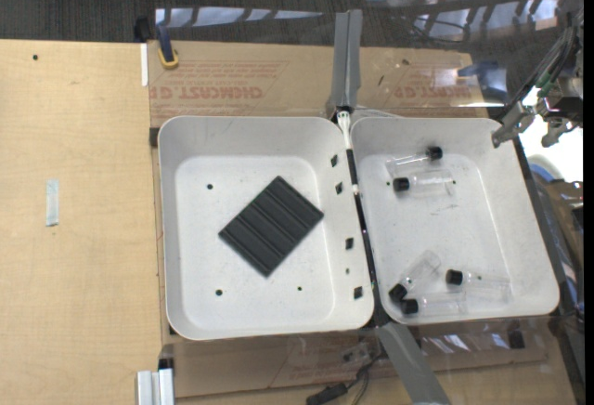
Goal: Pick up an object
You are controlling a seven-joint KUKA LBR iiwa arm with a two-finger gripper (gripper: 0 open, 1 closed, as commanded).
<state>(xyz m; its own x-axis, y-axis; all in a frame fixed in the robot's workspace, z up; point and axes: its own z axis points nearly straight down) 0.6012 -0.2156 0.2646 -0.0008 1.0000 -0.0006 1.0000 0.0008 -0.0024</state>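
Pincer (525,121) above right bin; ribbed black slab (271,225) left.

Robot body — we see thin grey metal finger links on the gripper (534,120) | pale housing behind, details blurred.

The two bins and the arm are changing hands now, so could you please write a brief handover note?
End effector: at the top right corner of the right bin, nothing seen in it.
Left bin: one dark ribbed pad, lying flat.
Right bin: clear black-capped tubes, two near the top, several at the bottom.
Done: nothing lifted yet.
Left: pick up an object.
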